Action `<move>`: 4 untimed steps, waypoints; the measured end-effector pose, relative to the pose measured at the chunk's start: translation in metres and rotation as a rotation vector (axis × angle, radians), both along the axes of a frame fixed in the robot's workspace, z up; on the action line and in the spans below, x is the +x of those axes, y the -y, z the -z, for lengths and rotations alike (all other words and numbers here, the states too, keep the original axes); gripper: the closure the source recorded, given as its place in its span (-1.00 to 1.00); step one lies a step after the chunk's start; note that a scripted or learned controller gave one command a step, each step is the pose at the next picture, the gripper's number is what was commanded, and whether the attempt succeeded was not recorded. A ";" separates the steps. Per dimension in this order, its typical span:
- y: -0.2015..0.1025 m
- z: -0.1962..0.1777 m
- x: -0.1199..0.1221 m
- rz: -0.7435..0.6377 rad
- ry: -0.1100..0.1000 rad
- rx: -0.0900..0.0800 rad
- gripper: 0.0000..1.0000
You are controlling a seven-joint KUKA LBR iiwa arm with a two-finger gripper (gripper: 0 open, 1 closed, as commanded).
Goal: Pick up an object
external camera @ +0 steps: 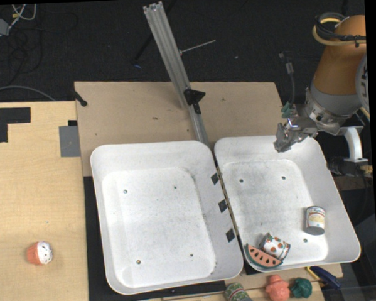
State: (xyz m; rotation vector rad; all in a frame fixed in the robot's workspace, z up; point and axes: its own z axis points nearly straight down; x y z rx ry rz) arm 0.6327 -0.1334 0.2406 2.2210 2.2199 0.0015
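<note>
The right white bin (264, 174) holds a small can with a yellow label (315, 220) near its right wall and a watermelon-slice toy (264, 257) with a red-and-white spotted toy (275, 245) at its front edge. My gripper (285, 140) hangs over the bin's back rim at the upper right, far from those objects. Nothing shows between its fingers. The grey and orange arm (337, 63) rises behind it at the right.
The left white bin (154, 218) lies beside the right one. A metal rail (174, 65) slants down to the bins' joint. Outside the bins lie a small can (236, 295), a red toy (277, 288), a green toy (301, 288) and an orange-white ball (39, 253).
</note>
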 end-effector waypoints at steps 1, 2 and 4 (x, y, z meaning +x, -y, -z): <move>-0.050 0.008 -0.009 -0.004 -0.006 0.002 1.00; -0.105 0.019 -0.012 -0.005 -0.006 0.003 1.00; -0.196 0.026 -0.004 -0.004 -0.004 0.001 1.00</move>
